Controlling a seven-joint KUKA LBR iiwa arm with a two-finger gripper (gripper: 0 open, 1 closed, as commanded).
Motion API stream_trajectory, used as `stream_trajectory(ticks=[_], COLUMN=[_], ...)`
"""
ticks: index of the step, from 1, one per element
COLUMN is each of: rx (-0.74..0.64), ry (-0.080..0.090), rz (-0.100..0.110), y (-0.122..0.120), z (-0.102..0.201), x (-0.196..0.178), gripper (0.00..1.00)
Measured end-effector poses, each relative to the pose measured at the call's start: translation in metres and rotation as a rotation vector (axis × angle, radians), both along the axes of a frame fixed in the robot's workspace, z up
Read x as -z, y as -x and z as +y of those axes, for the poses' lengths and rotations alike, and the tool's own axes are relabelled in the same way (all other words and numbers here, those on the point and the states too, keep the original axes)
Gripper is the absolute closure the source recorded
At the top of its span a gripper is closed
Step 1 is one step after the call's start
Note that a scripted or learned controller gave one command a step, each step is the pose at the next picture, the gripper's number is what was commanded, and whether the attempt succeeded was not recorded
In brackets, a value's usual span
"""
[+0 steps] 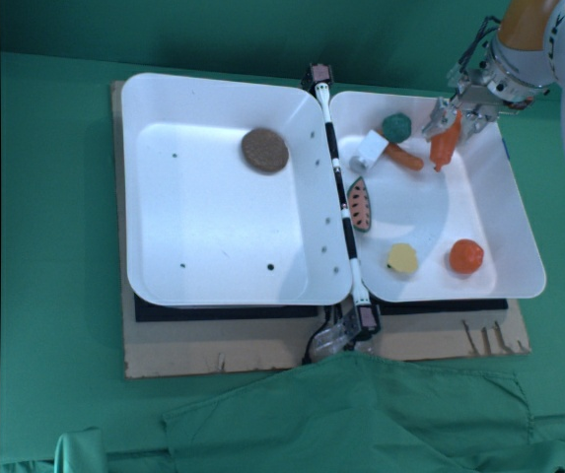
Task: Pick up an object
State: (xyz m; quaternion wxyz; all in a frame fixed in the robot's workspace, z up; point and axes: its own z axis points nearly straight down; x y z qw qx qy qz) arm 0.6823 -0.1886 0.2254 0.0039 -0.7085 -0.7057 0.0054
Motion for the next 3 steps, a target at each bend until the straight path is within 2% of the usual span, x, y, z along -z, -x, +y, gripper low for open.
stream_trajectory(ticks=[1, 2, 3], rx=[0.012, 0.024, -0.001], ry=[0.002, 0.002, 0.000], rz=[-0.026, -0.024, -0.011], y=[-0.004, -0.002, -0.015], z=[0.006, 0.004, 0.002], x=[-0.066, -0.113, -0.042], gripper=[1.00, 1.00, 1.00])
